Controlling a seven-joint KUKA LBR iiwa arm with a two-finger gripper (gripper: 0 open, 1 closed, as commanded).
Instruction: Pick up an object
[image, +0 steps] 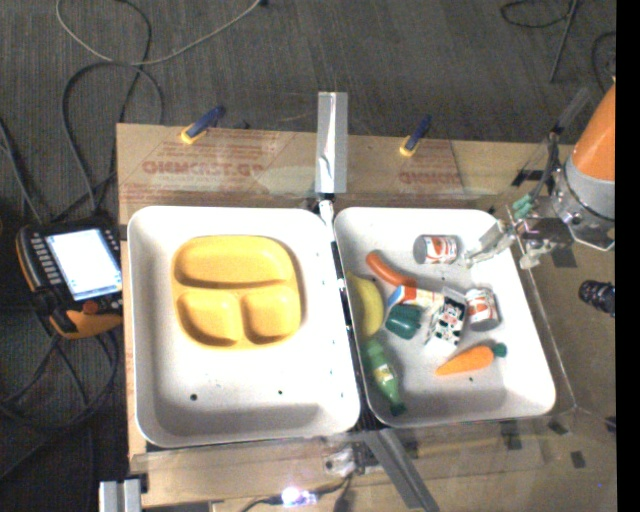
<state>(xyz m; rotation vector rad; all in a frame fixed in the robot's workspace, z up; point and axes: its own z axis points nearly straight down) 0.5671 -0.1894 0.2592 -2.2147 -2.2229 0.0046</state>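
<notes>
Orange carrot (467, 361) – lies left-right, green top right | tool (497, 236) – state unclear

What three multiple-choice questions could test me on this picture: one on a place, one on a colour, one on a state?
1. Where is the yellow tray?
A. left bin
B. right bin
C. on the floor

2. What colour is the carrot?
A. blue
B. orange
C. white

3. How does the can by the gripper rest?
A. on its side
B. hanging in the air
C. on the tray

Answers: 1 A, it sits in the left bin. 2 B, orange body, green tip. 3 A, it lies on the right bin floor.
</notes>
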